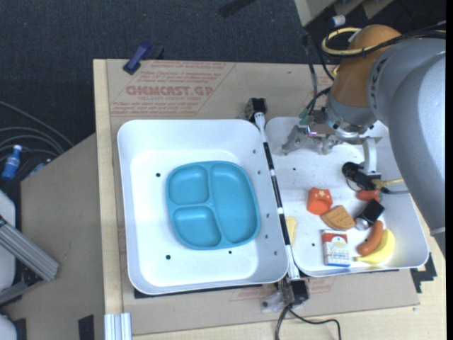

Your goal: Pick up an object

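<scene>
Small carton lies beside banana in right bin.

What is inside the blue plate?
The blue plate in the left bin has three sections, and all look bare. What is under the plate cannot be seen.

plate light blue | bins white | banana yellow | block orange, perhaps strawberry

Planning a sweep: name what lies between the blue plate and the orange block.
In the camera view, the bins' adjoining rims lie between the blue plate and the orange block; otherwise bare white floor.
</scene>
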Robot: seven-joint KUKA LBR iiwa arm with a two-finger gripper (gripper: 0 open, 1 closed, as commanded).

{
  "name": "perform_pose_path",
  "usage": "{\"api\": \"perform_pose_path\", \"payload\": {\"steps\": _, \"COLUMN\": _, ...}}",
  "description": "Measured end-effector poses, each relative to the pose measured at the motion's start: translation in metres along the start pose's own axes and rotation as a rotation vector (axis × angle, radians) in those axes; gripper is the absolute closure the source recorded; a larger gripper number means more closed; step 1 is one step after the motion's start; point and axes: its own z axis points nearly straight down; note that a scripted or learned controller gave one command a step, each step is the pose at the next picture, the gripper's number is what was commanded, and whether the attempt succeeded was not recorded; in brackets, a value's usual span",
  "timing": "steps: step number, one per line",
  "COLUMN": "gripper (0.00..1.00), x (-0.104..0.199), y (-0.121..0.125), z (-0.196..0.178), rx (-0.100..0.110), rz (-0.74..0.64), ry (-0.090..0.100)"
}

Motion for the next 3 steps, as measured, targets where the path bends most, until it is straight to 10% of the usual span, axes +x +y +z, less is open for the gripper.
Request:
{"api": "perform_pose_path", "payload": {"steps": 1, "gripper": 0.00, "x": 0.005, "y": -0.102, "z": 0.001, "rx": 0.004, "rz": 0.002, "ry": 0.001}}
{"api": "perform_pose_path", "payload": {"steps": 2, "gripper": 1.00, "x": 0.005, "y": -0.101, "z": -0.009, "rx": 0.001, "rz": 0.002, "ry": 0.001}}
{"api": "perform_pose_path", "payload": {"steps": 3, "gripper": 1.00, "x": 0.024, "y": -0.126, "z": -0.142, "rx": -0.001, "rz": 0.001, "ry": 0.000}}
